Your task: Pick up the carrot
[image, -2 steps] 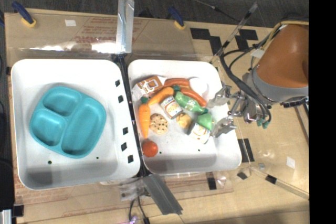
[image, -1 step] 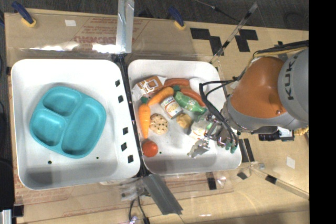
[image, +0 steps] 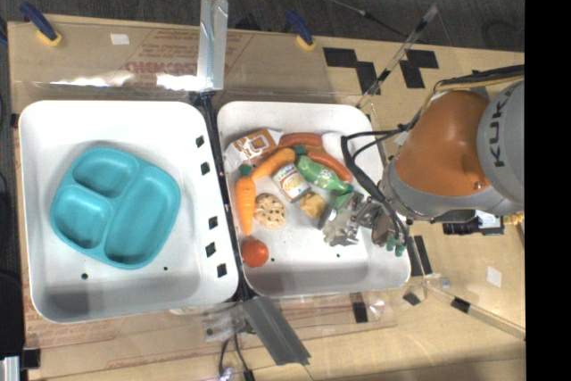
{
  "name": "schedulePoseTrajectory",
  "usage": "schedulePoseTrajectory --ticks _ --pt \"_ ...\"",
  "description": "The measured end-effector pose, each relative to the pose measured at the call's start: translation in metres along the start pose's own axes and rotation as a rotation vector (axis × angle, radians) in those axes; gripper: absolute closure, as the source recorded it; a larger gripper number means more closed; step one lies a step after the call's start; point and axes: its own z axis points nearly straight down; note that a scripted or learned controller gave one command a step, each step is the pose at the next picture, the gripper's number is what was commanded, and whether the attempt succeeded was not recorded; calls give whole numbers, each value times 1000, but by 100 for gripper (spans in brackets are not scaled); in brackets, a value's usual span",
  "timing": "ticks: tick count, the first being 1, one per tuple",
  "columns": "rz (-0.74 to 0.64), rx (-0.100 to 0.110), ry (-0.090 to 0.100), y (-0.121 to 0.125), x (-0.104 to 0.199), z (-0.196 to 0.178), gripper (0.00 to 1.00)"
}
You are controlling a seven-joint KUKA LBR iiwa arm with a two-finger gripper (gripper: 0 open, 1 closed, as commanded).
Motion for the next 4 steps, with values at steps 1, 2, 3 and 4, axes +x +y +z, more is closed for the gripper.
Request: schedulePoseTrajectory --ticks 1,2,3,4 --pt "82 -2 -13 42 -22 -131 100" --pt "120 -1 -13 38 -61 -254 100" --pt "-103 2 -9 -12 -27 -302 100" --pt "-746 2 -2 -17 -5 -269 100"
